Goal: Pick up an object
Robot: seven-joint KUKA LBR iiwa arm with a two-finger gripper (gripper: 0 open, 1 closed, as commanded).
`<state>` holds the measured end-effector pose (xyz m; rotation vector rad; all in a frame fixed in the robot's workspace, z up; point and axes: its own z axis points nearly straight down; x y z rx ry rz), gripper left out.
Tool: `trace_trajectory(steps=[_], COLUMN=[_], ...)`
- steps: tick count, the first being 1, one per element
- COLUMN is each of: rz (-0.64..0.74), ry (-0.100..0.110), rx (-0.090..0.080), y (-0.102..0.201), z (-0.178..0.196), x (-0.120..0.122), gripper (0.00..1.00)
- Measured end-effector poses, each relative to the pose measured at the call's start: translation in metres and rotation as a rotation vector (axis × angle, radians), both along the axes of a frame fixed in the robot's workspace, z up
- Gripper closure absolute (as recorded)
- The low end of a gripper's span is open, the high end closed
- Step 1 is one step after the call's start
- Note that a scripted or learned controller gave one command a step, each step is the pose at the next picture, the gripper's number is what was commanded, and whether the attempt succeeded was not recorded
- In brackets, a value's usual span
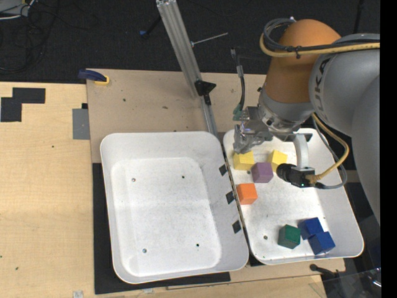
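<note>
My gripper hangs low at the back left of the right bin, just above a yellow block. Its tips sit close to that block's top, and nothing shows between them. A purple cube lies right of the yellow block, and a second yellow block lies behind the purple one. An orange cube sits nearer the front, by the bin's left wall. A green block and a blue piece rest near the front right corner.
The left bin stands beside the right one, with black clips along the shared edge. A slanted aluminium bar rises behind the bins. My arm's grey body and orange band fill the upper right.
</note>
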<state>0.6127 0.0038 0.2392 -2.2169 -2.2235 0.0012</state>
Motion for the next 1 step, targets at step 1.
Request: trace_trajectory(steps=[1], rz=[0.0], ry=[0.001], rx=[0.0], y=[0.046], z=[-0.0142], x=[0.0161], gripper=[1.0])
